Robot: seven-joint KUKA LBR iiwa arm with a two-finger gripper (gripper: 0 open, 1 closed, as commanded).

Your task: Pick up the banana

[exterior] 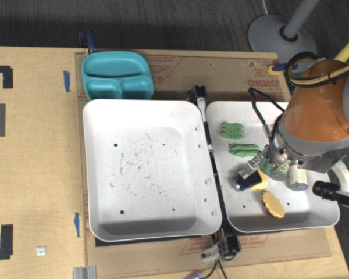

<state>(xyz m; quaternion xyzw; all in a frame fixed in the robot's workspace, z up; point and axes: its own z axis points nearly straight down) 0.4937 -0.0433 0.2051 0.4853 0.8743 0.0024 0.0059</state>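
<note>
**Tool low in right bin, at the banana end**

Arm reaches into the right bin. Tool sits low, dark tip down near the bin floor, with a yellow piece at it, likely one end of the banana. Can't tell if the tool is wide or narrow, or if anything is truly clamped; wrist hides it. A tan-yellow piece lies just beside, toward the front rim. Two green items sit behind, apart from the tool.

To do it well: centre across the banana's narrow width, close fully before lifting, rise straight, and avoid nudging the tan piece. Left bin is not involved.
</note>
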